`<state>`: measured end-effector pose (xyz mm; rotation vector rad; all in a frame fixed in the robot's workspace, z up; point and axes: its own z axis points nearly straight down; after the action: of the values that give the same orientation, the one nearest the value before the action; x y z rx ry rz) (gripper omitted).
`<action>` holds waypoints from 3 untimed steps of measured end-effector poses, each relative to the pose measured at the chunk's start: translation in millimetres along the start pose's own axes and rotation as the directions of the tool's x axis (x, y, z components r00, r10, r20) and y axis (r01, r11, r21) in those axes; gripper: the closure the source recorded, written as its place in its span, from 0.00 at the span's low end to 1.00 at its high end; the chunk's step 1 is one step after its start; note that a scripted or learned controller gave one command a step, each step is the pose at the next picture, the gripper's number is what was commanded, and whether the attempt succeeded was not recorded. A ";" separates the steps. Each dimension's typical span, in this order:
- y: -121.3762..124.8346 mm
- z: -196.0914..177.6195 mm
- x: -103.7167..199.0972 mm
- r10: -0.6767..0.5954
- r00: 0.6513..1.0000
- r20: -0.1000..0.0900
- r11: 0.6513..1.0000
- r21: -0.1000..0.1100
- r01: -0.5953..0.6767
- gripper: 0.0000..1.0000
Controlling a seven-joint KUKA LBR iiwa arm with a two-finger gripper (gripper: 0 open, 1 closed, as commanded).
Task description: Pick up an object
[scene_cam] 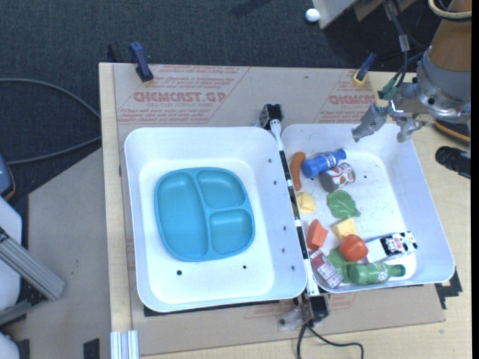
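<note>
— Position of gripper (388,123)? 
— Above far right corner of right bin (419,193), hanging from arm (449,58) at upper right. Fingers (365,128) spread apart, nothing between them. Clear of all items below.

— Contents of right bin? 
— Cluttered. Blue bottle (323,161) near far left, lying on its side, orange sausage-shaped piece (297,169) just beside it along the left wall. Small can (337,176) touching the bottle's near side. Green leaf-shaped piece (343,203) mid-bin. Yellow piece (306,201) by the left wall; second yellow block (345,226) nearer. Orange wedge (317,234) between those two. Red-orange round item (354,248) and green bottle (374,273) at near edge, close together. Black-and-white carton (397,244) toward near right.

— Left bin (142,200)? 
— Blue divided plate (204,213), three compartments, flat in the centre.

— Surroundings? 
— Both bins side by side on table (112,163) covered with printed cardboard. Blue clamp (140,60) at far left corner.
</note>
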<state>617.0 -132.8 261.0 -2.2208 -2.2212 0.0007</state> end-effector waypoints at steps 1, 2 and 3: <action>-21.1 140.6 13.4 0.001 1.000 -0.001 1.000 0.001 -0.001 0.00; -49.2 176.9 10.9 0.001 1.000 -0.001 1.000 0.001 -0.001 0.00; -48.0 166.1 11.0 0.002 1.000 0.000 1.000 -0.003 -0.002 1.00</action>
<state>568.8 -121.7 94.9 -2.2241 -2.2202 -0.0024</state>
